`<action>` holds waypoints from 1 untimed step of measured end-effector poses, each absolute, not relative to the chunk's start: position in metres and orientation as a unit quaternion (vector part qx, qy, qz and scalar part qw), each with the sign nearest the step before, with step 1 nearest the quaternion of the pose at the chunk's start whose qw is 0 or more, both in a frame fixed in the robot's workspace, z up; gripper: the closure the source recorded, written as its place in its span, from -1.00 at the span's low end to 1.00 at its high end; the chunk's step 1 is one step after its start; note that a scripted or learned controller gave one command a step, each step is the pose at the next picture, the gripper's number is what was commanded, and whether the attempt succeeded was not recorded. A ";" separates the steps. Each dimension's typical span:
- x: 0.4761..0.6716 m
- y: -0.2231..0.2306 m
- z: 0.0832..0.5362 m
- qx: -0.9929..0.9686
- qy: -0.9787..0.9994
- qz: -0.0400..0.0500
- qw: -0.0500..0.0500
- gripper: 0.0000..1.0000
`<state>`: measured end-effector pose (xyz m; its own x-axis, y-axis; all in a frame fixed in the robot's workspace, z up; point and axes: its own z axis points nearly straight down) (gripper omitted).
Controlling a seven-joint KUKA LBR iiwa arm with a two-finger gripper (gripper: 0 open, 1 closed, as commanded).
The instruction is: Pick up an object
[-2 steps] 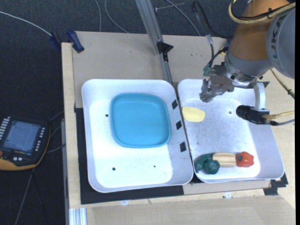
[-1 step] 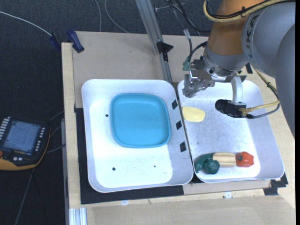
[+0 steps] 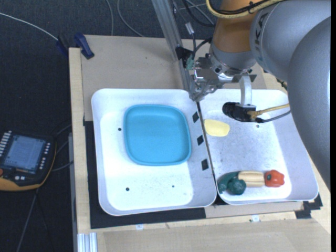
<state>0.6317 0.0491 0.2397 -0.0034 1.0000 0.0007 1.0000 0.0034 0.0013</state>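
Two shallow white plastic bins (image 3: 105, 140) look smooth and faintly glossy, speckled with dark scuffs. A turquoise square plastic plate (image 3: 156, 134) has a matt sheen. The pale wooden bench (image 3: 126, 62) looks unvarnished. The grey arm casing (image 3: 299, 30) shines softly.

Light wooden surface (image 3: 131, 51), black mat (image 3: 94, 214) on top. Two white bins sit on the mat, touching: left bin (image 3: 105, 193), right bin (image 3: 294, 193). Blue clamp (image 3: 84, 45) at the surface's far left corner.
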 end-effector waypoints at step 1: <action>0.640 0.099 0.246 0.706 0.709 0.001 0.000 1.00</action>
